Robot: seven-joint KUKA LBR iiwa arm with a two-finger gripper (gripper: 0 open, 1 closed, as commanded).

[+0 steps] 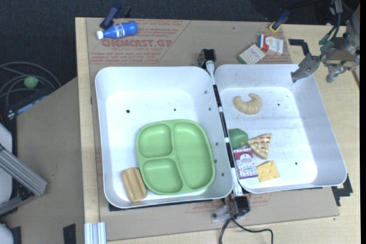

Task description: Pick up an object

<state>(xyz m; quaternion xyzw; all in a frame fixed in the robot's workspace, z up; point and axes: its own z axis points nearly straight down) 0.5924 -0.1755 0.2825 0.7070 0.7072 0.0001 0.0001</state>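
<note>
Approach step, by the look of it; nothing lifted yet. Gripper hanging over far right corner of right-hand shallow white bin, fingers apart, nothing between them.

Candidate objects all in that bin, left of and nearer the camera than the gripper:
- pale tan croissant-shaped pastry toy, nearest to gripper, lying alone on bare bin floor. Likely easiest pick.
- green rounded toy, farther off, hard against bin's left wall.
- triangular pizza-slice toy, just beside green toy.
- small red-and-white printed carton, against left wall, touching or nearly touching pizza slice.
- yellow cheese-like wedge, just beside carton.

Next move, as judged: travel left and toward camera, descend with fingers straddling chosen piece, close, lift. Croissant needs no clearing. Clustered four risk a double grab or a finger jamming on the wall.

Elsewhere, well left of gripper: left-hand white bin holding light green divided plastic tray and tan bread-like block. On table beyond bins: blue-and-white bottle, small printed packets close to gripper's left. None in the path.
</note>
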